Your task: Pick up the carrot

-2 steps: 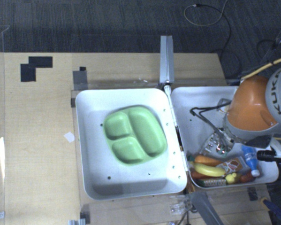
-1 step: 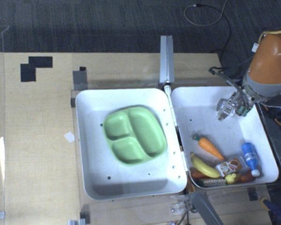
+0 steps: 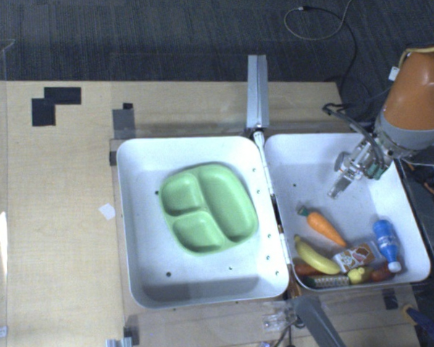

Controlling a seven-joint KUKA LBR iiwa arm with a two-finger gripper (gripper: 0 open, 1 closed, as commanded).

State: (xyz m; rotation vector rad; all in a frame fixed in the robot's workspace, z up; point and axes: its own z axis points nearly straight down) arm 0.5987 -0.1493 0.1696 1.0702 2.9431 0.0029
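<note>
Noted at the near end of the right bin [image 3: 416,231]: carrot [image 3: 326,227] lying free, banana [image 3: 317,258] at its 7 o'clock. Found farther back, at the carrot's 1 o'clock: gripper [image 3: 345,175], fingers apart, empty, apart from it. Judged approach step; descent toward 7 o'clock required next.

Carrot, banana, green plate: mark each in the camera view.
carrot [image 3: 326,229], camera view, middle of the orange body.
banana [image 3: 316,257], camera view, middle of the yellow curve.
green plate [image 3: 208,207], camera view, ridge where its compartments meet.
</note>
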